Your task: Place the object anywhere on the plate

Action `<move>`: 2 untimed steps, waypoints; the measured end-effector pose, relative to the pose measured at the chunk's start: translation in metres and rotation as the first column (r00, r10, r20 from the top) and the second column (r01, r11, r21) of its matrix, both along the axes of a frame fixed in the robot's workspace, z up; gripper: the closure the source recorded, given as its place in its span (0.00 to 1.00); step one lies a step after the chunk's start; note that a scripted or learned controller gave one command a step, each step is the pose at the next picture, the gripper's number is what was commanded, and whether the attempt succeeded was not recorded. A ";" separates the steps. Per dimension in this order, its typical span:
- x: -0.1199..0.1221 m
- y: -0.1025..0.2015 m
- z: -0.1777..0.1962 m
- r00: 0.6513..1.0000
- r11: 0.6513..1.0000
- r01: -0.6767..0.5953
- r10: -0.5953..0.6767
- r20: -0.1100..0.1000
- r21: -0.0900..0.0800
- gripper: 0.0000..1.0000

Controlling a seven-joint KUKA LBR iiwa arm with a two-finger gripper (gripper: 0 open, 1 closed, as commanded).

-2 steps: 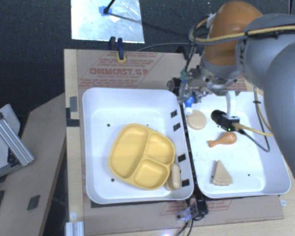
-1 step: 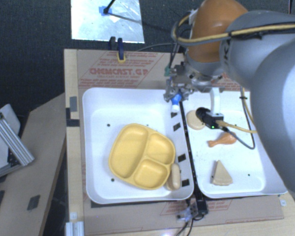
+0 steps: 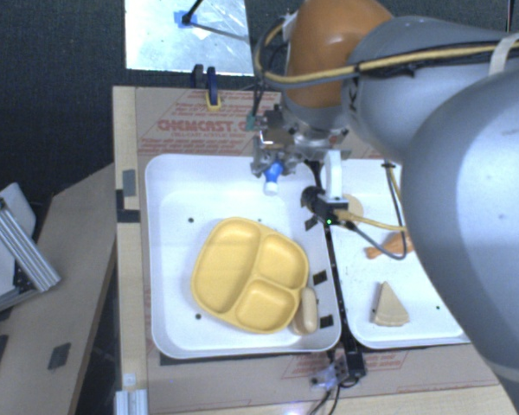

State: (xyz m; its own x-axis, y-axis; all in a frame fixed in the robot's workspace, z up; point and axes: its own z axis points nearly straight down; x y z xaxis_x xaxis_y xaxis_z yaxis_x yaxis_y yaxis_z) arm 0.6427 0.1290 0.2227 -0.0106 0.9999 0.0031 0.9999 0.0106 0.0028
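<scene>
Gripper (image 3: 272, 178) – over left bin (image 3: 169, 232), blue object (image 3: 273, 180) at fingertips, grip unclear | plate (image 3: 251, 273) – yellow, 3 compartments | bun (image 3: 307, 310) touching plate

R bin (image 3: 432, 331) near my side: tan wedge (image 3: 388, 307) at its near end, orange bit (image 3: 391, 247) further back. Small tan oval piece (image 3: 307, 310) in L bin (image 3: 169, 232), near edge. Yellow-blue clamp (image 3: 210, 86) far on counter (image 3: 130, 128); shiny sheet (image 3: 160, 20) beyond. Alu rail (image 3: 17, 240) far L.

Red print on the cardboard sheet (image 3: 190, 124) just behind the left white bin (image 3: 169, 232) reads "CHEMCAST" (letters after it are hidden by the arm); fainter red print near the bin's front edge is illegible.
</scene>
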 end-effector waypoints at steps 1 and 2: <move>0.005 0.054 -0.004 1.000 1.000 0.001 -0.001 -0.001 -0.001 1.00; 0.005 0.050 -0.004 1.000 1.000 0.005 -0.005 -0.002 -0.002 0.00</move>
